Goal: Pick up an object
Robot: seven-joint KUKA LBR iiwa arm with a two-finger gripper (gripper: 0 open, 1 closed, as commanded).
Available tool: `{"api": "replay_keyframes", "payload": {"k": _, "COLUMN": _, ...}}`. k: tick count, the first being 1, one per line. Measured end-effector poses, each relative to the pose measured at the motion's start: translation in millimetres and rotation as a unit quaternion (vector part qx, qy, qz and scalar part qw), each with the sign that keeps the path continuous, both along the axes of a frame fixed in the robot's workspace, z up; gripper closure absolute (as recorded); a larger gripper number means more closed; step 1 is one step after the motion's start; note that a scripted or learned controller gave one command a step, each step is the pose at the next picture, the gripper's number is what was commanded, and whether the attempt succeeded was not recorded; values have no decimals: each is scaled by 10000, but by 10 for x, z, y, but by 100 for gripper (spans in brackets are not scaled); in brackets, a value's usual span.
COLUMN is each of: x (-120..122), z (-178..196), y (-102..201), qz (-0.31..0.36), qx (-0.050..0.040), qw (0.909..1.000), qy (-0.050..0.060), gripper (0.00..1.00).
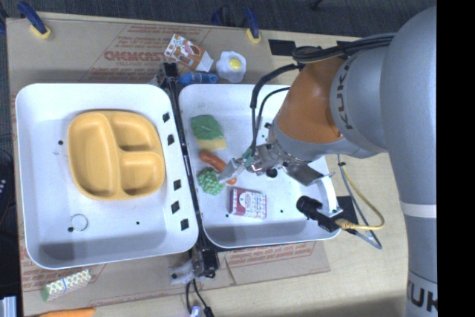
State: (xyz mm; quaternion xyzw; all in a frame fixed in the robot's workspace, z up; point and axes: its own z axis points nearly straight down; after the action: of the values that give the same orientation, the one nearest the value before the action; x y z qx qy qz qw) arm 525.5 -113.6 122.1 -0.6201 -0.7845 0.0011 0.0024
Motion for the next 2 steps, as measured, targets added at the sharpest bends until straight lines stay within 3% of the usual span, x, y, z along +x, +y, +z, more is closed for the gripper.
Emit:
{"api": "replay_keyframes", "payload": {"k": 1, "x": 293, "z": -268, "y": 180, "qz": -739, "qx": 5, "qw": 9973, "qy": -24, "gripper": 0}}
{"api": "replay_keyframes", "payload": {"k": 2, "x": 315, "z": -155, "y": 193, "qz": -717, "qx": 9, "qw": 9974, "qy": -53, "gripper": 100}}
